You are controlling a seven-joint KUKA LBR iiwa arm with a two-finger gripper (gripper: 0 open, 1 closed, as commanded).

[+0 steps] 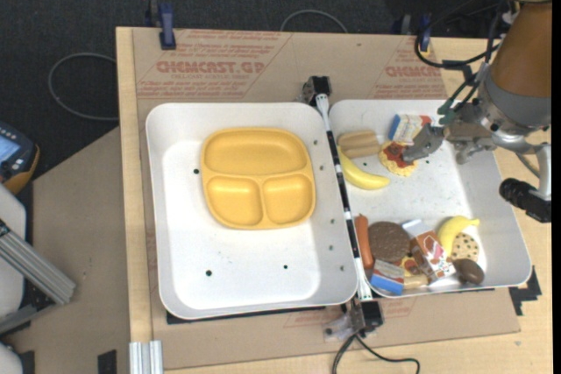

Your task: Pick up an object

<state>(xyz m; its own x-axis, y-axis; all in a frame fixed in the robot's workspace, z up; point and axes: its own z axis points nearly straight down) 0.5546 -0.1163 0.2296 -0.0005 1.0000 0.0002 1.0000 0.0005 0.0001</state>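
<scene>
In the right bin (491,215), gripper (419,146) low over the small red-and-yellow item (399,158) near the banana (361,175) — jaw state cannot be told — so risk, in my judgement, is a clipped edge pushing the item aside — no grasp.

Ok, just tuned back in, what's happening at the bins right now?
The arm reaches in from the right, with its gripper low over the far part of the right bin, at a small red and yellow toy food piece beside the banana. Nothing is visibly lifted yet. More toy food is piled in that bin's near corner, and the left bin holds a yellow divided tray.
</scene>
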